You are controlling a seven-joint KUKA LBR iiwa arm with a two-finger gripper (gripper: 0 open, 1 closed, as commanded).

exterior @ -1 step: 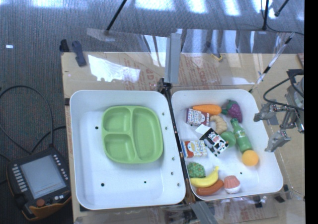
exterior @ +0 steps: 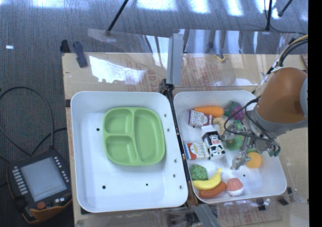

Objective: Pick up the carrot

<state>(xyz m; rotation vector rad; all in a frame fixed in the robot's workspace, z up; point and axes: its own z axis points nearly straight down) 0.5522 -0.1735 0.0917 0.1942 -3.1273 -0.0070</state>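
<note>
The carrot (exterior: 209, 110), orange with a green tip, lies flat near the back of the right bin (exterior: 279, 180), just behind a small milk carton (exterior: 197, 118). My gripper (exterior: 254, 156) hangs low over the bin's right middle, well to the right of the carrot and nearer the front. Its fingers (exterior: 237, 161) are spread open over a round orange fruit (exterior: 255, 161). Nothing is gripped. The carrot lies apart from the gripper.
Around the gripper lie a cow-patterned box (exterior: 213, 143), a green vegetable (exterior: 232, 142), a purple item (exterior: 235, 111), a banana (exterior: 208, 180), a sausage (exterior: 212, 191) and a cupcake (exterior: 234, 186). The left bin (exterior: 85, 191) holds a green divided plate (exterior: 134, 135).
</note>
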